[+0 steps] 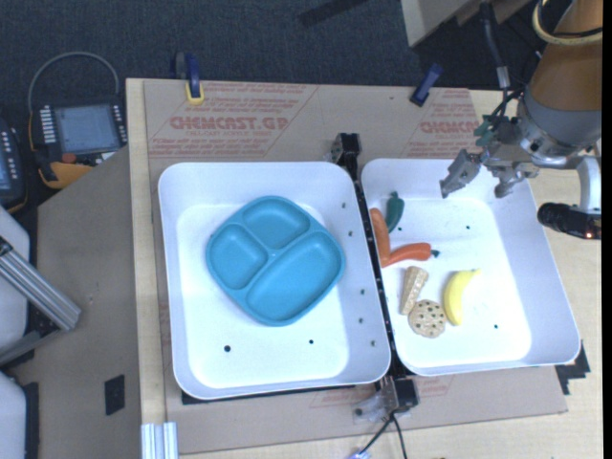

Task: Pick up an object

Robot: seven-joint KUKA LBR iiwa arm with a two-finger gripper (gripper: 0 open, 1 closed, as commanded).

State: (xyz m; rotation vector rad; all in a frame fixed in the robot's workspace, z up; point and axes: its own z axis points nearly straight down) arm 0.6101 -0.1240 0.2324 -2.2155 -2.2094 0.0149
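Camera view, from above the bench: gripper [481, 174] is hovering over the far edge of the right bin [535, 247], fingers [457, 177] spread apart with nothing showing between them; arm [564, 94] is reaching in from the right, its orange band sitting above the wrist.

Candidate objects are all lying on the right bin's floor, toward its left side: a dark green piece [394, 208] nearest the gripper; an orange carrot [380, 235] running along the bin's left wall; a second orange vegetable [409, 252] lying crosswise just beside it; a tan wedge [413, 287]; a round cookie [426, 317] touching or nearly touching the wedge's lower end; a yellow banana [458, 295] just to their right. None is being touched by the gripper; all are resting apart from it.

Left bin [182, 256] is bearing a blue divided plate [275, 258], lying flat.

Assessment: the pick is not yet done; no object is being lifted or contacted. Remaining, in my judgement, are the whole approach, descent onto one object, closure and lift; the green piece appears the nearest target.
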